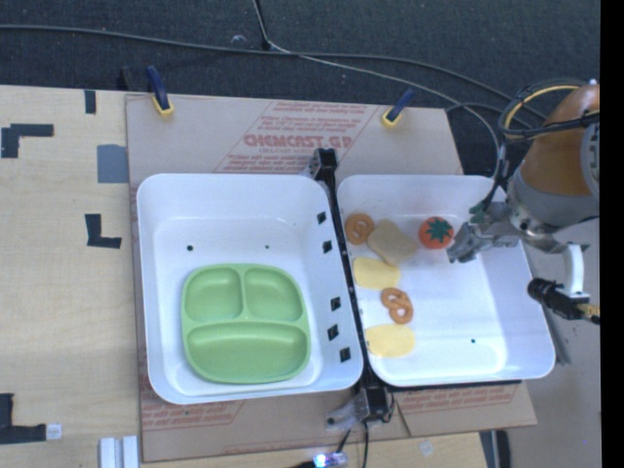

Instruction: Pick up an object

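Worktop (58,261) of pale wood carries a brown board clamped at its far edge, and on the board sit two shallow white bins side by side. Left bin (161,213) holds a green divided plate (246,322), lying flat toward the near side. Right bin (507,349) holds the small candidate items, all in its left half: a tan flat piece (392,242) near the far wall, a yellow slice (374,273) just beside it on the near side, a second yellow slice (390,339) nearer the front wall, a ring-shaped brown piece (359,228) close to the divider, a pretzel-shaped piece (398,305) between the two yellow slices, and a red tomato-like toy with a green top (436,231). Arm enters from the right; the end effector (466,245) sits low over the right bin, just beside the tomato toy on its right. Cannot tell how far open it is, since the tip is dark and blurred; nothing is visibly held. Judgement: the tomato toy is the likely target. Risks: the toy looks rounded, so an off-centre approach could nudge it toward the tan piece instead of capturing it; the flat slices offer little height to grip; closing beside the toy instead of around it would come up empty.
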